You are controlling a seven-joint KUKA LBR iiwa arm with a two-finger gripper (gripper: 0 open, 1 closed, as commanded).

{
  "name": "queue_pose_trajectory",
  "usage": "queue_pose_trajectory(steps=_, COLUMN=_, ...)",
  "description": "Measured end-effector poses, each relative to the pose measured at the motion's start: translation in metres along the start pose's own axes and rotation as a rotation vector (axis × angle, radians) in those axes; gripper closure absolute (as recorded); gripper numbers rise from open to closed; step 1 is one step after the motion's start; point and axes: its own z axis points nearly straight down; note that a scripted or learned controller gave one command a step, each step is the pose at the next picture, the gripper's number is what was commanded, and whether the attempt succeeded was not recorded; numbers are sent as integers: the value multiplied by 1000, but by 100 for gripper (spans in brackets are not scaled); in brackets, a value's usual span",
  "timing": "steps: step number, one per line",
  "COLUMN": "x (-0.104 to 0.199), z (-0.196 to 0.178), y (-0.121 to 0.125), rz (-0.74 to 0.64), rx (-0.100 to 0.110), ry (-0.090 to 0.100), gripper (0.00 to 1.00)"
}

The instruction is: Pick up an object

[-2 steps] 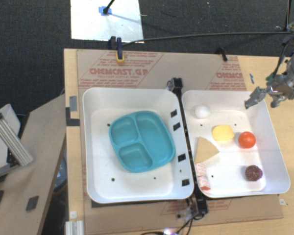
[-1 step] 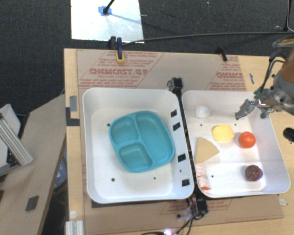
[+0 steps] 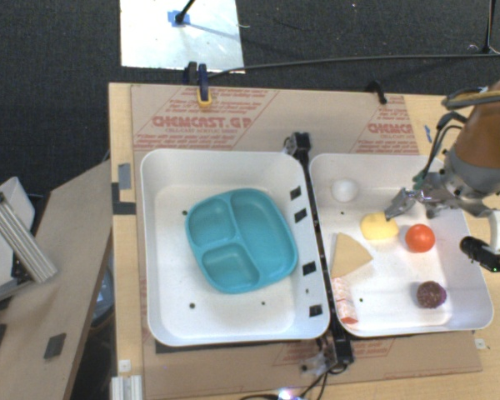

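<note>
Counter (image 3: 258,111) has two bins; right bin (image 3: 475,307) holds the yellow object (image 3: 379,227), tomato (image 3: 420,238) and others. Tool (image 3: 412,200) hangs open above yellow object, gripping nothing. Pick not done.

teal divided plate (image 3: 241,240), left bin (image 3: 167,223), perhaps clamp (image 3: 202,84)

The bench (image 3: 121,223) is covered by a brown protective sheet (image 3: 258,115) printed with red lettering. Two shallow white bins are seated on it side by side, touching: the left bin (image 3: 162,248) and the right bin (image 3: 467,307).
</note>
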Motion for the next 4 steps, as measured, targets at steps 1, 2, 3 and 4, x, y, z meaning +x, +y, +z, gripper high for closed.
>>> queue_pose_trajectory(steps=1, x=0, z=32, y=2, rz=1, rx=-8, ry=-2, gripper=0)
queue_pose_trajectory(steps=2, x=0, z=17, y=6, rz=-1, rx=-18, ry=-4, gripper=100)
queue_pose_trajectory(steps=3, x=-11, z=-40, y=7, rz=1, rx=-10, ry=-4, gripper=100)
queue_pose_trajectory(steps=4, x=-8, z=-104, y=4, rz=-3, rx=-11, ry=-4, gripper=100)
